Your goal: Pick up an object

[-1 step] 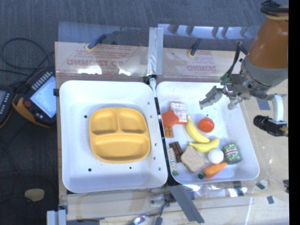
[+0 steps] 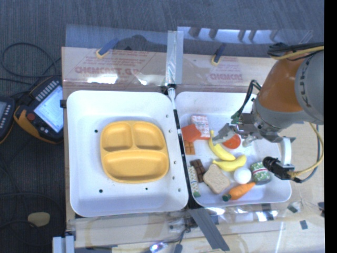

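Note:
My gripper [image 2: 237, 135] hangs low over the middle of the right bin [image 2: 279, 195], its fingers spread. A small red round thing [image 2: 232, 142] lies between the fingertips, resting among the other items. Just below and to the left of it are two yellow bananas [image 2: 220, 151] [image 2: 229, 165]. Farther toward the front lie a white egg [image 2: 242, 176], a green can [image 2: 259, 172], an orange carrot [image 2: 241, 191] and a slice of toast [image 2: 216, 179]. A red and white packet [image 2: 200, 124] and an orange-red piece [image 2: 190, 133] sit at the bin's left.
The left bin [image 2: 84, 194] holds a yellow divided plate [image 2: 135, 151]. A brown chocolate bar [image 2: 197, 168] lies by the wall between the bins. A black cable loops off the arm's wrist [image 2: 279, 167] at the right. A teach pendant [image 2: 45, 109] lies left of the bench.

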